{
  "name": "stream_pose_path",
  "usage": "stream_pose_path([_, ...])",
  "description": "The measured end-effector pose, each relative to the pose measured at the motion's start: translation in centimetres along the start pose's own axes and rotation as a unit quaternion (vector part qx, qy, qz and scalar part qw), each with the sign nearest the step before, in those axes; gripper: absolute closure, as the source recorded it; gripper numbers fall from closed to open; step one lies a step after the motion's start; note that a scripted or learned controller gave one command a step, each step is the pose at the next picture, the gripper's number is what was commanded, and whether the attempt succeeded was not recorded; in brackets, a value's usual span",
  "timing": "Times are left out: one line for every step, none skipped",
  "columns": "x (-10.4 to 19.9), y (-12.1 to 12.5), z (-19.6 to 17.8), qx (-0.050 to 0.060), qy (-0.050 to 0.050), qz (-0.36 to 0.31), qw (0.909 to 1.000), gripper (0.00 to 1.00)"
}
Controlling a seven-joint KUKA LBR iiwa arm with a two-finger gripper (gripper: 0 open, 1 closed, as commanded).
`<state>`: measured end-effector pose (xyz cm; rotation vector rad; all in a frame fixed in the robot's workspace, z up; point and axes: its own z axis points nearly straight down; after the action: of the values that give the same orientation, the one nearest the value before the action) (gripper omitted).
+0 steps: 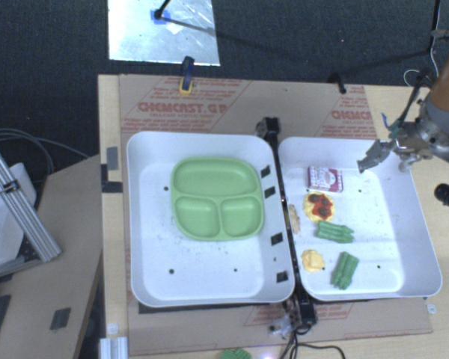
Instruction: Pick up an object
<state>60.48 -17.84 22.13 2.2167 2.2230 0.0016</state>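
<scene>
My gripper (387,158) hangs over the upper right part of the right bin (411,215), its fingers spread open with nothing between them. Left of it in the bin lies a small red and white packet (324,178). Below the packet is a yellow and red toy food piece (319,206). A green pod (334,232) lies beneath that, a second green pod (345,269) stands near the front, and a small yellow piece (312,259) sits beside it. A thin tan piece (293,218) rests along the bin's left wall.
The left bin (146,268) holds a green divided plate (215,198). A shiny metal sheet (163,21) lies on the dark floor behind the bench. Metal rails (15,200) stand at the far left.
</scene>
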Motion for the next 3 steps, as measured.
stream_pose_path([2.7,-1.8,6.8,0.003,0.001,-0.001,1.0000,0.00])
stream_pose_path([4.0,1.3,13.7,-0.003,-0.001,-0.001,1.0000,0.00])
stream_pose_path([4.0,1.4,12.2,-0.005,0.000,-0.002,1.0000,1.00])
